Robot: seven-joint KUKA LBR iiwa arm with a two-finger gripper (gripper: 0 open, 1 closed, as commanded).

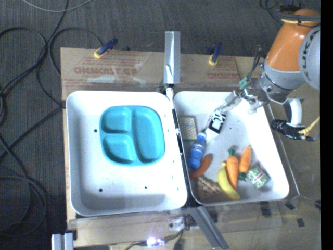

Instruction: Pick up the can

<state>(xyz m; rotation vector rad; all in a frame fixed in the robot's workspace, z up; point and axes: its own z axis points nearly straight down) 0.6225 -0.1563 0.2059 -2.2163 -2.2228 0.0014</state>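
Below the tool (217,120) — its fingers' spread cannot be told — lies the small green-and-white can (257,176) beside two tapered orange carrots (238,166) and a curved banana (226,182).

Blue tray (132,134), green/white can (257,176)

Grey arm (307,56), orange band

Evenly and fairly brightly lit from above. Soft grey shadow pooled along the near inner wall of the left bin (78,139). Slight glare off both white bins, no blown-out patches. Mildly soft and grainy throughout; small items in the right bin (278,155) blurred.
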